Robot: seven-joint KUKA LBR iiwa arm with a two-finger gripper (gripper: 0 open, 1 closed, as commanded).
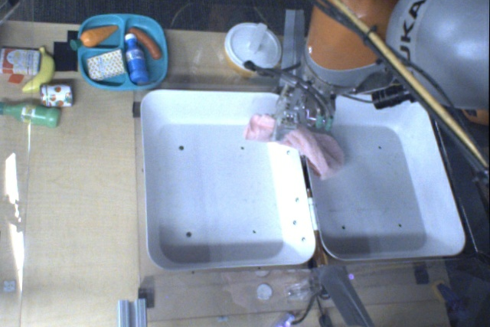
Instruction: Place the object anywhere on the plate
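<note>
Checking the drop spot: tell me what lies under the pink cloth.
The pink cloth hangs at the gripper, over the rims where the left bin and right bin meet. What it covers is hidden.

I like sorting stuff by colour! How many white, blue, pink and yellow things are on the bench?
White: 3, left bin, right bin, cup lid
Blue: 1, divided tray
Pink: 1, cloth under the gripper
Yellow: 1, banana
Total: 6
</note>
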